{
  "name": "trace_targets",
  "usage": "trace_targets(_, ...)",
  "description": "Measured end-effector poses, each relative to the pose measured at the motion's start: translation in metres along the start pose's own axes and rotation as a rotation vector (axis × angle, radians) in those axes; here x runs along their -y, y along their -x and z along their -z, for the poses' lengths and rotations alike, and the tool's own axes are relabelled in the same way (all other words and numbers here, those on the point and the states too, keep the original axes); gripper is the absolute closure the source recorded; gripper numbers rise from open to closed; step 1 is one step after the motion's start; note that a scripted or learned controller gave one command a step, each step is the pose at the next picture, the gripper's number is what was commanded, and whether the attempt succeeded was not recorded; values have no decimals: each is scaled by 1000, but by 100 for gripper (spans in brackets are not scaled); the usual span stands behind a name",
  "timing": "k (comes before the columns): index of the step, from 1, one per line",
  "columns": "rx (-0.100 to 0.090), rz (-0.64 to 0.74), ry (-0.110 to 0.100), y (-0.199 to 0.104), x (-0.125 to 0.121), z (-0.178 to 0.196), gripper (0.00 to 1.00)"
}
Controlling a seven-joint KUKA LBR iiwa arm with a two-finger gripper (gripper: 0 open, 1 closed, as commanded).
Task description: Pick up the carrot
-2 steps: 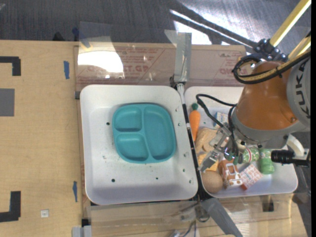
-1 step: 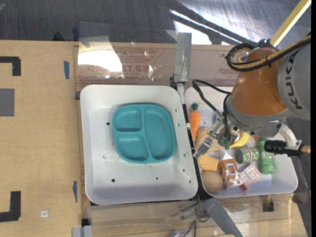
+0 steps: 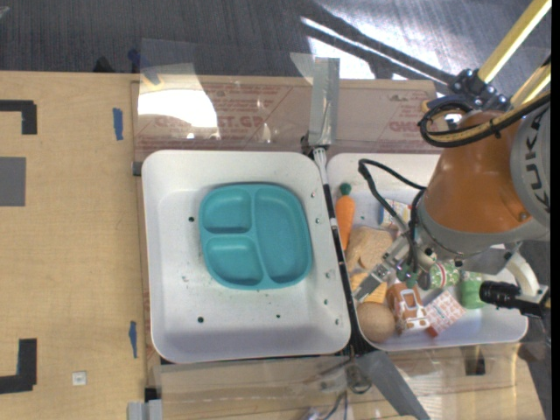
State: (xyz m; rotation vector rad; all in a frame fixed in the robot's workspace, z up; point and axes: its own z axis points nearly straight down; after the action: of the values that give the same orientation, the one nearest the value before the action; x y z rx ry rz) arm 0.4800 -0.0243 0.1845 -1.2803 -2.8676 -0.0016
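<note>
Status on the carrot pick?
Gripper low in the right bin, over the food pile, nothing seen in it. Carrot lying along the bin's left wall, untouched. Bread slice right beside the carrot.

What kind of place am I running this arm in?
Probably a robotics lab pick-and-place bench, not a kitchen: two white bins taped to a board, a teal plate in one, toy food like the carrot in the other, under the gripper.
</note>
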Motion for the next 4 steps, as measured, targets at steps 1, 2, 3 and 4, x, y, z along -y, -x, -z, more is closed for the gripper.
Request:
trace_targets(1,6,213,2,28,-27,0,0)
trace_targets(2,5,-244,2,36,-11,0,0)
trace_targets(3,3,-586,1,39,-39,-1,0)
trace_targets(4,3,-645,0,70,-75,0,0)
